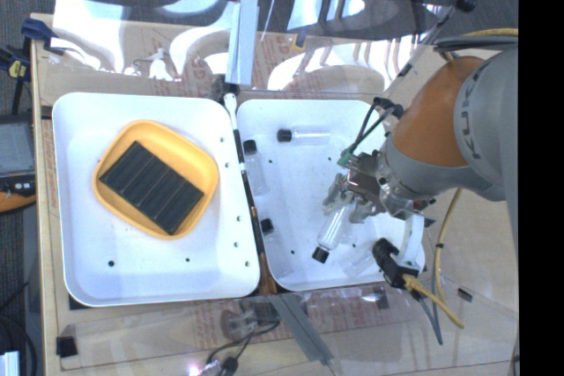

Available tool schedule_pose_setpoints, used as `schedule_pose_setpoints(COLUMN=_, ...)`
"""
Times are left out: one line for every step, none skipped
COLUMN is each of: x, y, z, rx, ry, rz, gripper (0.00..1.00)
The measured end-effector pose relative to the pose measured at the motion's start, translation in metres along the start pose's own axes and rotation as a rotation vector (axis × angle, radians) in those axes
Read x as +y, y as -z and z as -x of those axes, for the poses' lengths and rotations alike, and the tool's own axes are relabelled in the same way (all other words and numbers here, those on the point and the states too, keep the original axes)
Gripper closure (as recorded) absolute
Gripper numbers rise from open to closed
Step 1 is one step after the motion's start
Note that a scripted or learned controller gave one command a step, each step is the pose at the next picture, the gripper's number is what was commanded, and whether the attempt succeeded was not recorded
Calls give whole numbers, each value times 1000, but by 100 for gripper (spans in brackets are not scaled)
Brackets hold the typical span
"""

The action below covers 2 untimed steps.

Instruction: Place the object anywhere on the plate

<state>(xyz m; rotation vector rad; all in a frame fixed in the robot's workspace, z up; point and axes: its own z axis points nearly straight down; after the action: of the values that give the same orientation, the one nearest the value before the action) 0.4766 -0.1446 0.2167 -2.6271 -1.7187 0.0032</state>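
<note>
**Clear plastic tube under the gripper, plate waiting in the other bin**

Camera view: Clear plastic with a black cap, the tube (330, 232) lies in the right bin (295, 264), toward its 5 o'clock corner, cap pointing to 7 o'clock. The gripper (345, 200) sits at the tube's upper end; whether the fingers are released or clenched on it I cannot tell. A second capped tube (304, 136) lies at 12 o'clock. The yellow plate (201, 161), bearing a dark ribbed slab (151, 186), rests in the left bin (70, 260). The tube looks light, stiff, smooth and prone to rolling; gripping across its middle seems safest.
</note>
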Motion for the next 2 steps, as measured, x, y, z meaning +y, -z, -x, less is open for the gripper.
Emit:
schedule_pose_setpoints(x=-19, y=-11, z=-44, rx=1, ry=157, rz=-1, gripper=100)
schedule_pose_setpoints(x=11, y=-27, z=-105, rx=-1, ry=165, rz=-3, gripper=100)
